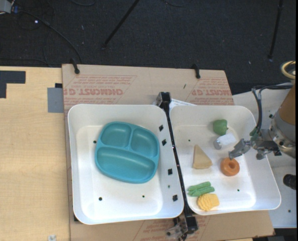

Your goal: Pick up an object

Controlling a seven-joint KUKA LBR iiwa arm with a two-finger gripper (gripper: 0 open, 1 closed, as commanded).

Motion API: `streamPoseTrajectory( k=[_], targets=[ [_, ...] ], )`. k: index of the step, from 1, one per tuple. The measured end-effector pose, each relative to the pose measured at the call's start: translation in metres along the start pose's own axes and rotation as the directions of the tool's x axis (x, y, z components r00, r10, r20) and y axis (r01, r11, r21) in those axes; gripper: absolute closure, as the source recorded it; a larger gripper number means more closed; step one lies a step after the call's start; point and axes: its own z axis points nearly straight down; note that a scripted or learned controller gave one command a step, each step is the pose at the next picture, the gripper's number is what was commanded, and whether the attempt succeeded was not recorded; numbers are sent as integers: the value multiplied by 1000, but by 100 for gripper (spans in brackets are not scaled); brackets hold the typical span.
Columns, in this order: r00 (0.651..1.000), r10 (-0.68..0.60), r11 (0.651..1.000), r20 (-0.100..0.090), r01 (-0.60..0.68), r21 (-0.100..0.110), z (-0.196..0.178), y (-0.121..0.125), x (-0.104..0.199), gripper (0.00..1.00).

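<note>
The right bin holds several small items: a green round piece, a small grey-white piece, a tan wedge, an orange ring, a green bean pod and a yellow corn piece. My gripper reaches in from the right edge, low over the right side of this bin. It sits just above and right of the orange ring, and right of the grey-white piece. I see nothing held in it.
A teal divided plate lies in the left bin. A black divider runs between the two bins. Cardboard lies under them, with wooden bench top to the left.
</note>
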Motion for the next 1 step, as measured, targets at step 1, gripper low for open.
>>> streamPoseTrajectory(
  k=[1],
  targets=[
    [1000,0,1000,0,0,1,64,2,2,0]
  ],
)
